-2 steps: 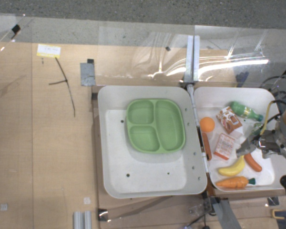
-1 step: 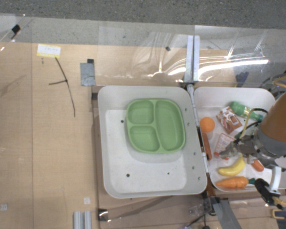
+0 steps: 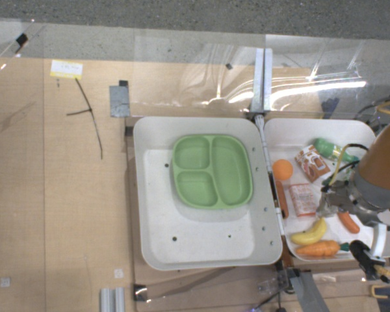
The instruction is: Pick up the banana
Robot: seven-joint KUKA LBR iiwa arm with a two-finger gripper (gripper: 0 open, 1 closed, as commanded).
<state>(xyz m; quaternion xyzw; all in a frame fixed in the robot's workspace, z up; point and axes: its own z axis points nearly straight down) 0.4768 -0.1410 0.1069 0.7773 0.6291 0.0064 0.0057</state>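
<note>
So far nothing is lifted: the banana [image 3: 311, 231] lies in the right bin [image 3: 292, 132] beside the carrot [image 3: 318, 249], the gripper [image 3: 330, 203] just above it, its pincer state impossible to tell.

text: none legible | yellow label [image 3: 66, 69] on bench: print too small to read

Robot lab: bench [image 3: 52, 174], white bins [image 3: 149, 239]

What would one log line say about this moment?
arm: over right bin | banana: lying in right bin beside carrot, not held | green tray: in left bin
</note>
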